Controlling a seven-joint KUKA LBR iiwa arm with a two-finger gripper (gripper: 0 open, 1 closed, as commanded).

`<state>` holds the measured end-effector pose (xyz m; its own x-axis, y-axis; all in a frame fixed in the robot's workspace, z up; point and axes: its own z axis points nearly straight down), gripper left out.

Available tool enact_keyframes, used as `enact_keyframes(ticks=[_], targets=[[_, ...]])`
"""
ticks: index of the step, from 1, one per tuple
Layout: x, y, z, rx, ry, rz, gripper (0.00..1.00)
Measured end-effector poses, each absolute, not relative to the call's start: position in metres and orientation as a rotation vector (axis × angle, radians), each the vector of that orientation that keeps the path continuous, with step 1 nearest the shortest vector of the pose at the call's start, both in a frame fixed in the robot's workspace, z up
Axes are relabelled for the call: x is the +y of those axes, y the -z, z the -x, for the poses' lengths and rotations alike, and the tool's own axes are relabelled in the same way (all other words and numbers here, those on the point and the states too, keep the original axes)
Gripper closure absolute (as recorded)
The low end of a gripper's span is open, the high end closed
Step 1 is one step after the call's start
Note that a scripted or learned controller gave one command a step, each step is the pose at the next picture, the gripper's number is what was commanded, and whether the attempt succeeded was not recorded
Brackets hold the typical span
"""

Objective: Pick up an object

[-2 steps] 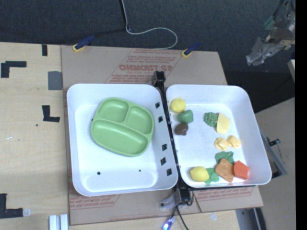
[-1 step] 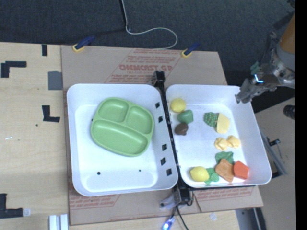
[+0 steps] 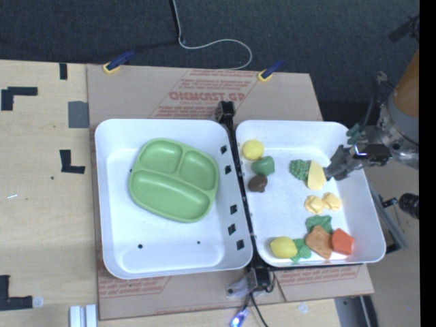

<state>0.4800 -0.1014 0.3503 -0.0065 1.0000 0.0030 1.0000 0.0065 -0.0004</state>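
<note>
While hovering beside yellow piece (image 3: pixel 316 176) | gripper (image 3: pixel 338 165) state: we're unable to tell | we're judging it light, slick; grabbing mid-body.

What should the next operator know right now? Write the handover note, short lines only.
Gripper: at the right bin's far right edge, low, next to the yellow piece. Nothing seen between its fingers; whether they are open or shut is unclear.
Right bin holds the toy food: yellow ball, green piece and brown piece by the divider; leafy green beside the yellow piece; a cluster with an orange wedge and red block at the near edge.
Left bin: green tray.
Done: nothing lifted yet.
Left: grasp and lift one object; the yellow piece looks nearest.
</note>
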Motion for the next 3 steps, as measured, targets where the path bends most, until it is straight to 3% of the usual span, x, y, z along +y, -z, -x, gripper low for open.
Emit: enact_keyframes(ticks=[1, 2, 3], targets=[[-0.030, -0.484, -0.485, -2.241, 0.019, 2.217, 1.00], [0.034, -0.488, -0.484, -2.230, 0.001, 2.212, 1.00], [0.104, -0.464, -0.483, -2.229, -0.005, 2.209, 1.00]])
